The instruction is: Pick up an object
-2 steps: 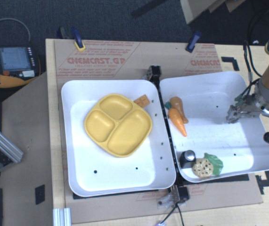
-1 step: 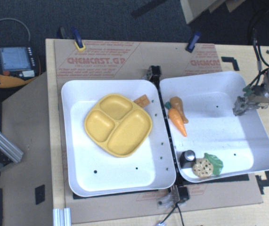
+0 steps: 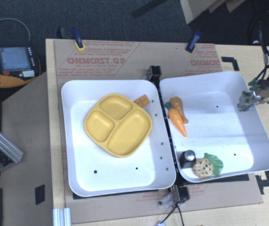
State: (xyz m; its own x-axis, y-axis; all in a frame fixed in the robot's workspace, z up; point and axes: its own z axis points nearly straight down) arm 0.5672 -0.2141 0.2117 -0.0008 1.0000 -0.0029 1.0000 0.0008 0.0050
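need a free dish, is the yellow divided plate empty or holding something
Empty: all three compartments of the yellow plate show bare yellow. A small brown piece lies beside its rim, not in it.

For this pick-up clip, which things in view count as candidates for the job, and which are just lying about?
Job:
- carrot in right bin
- cookie
- green piece
- black-and-silver item
- yellow plate in left bin
- brown block
- gripper, at right bin's far edge

Lying about:
- blue clamps
- handheld screen

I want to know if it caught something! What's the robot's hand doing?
Gripper: over the right bin's far right edge, nothing in it; open or shut cannot be told.
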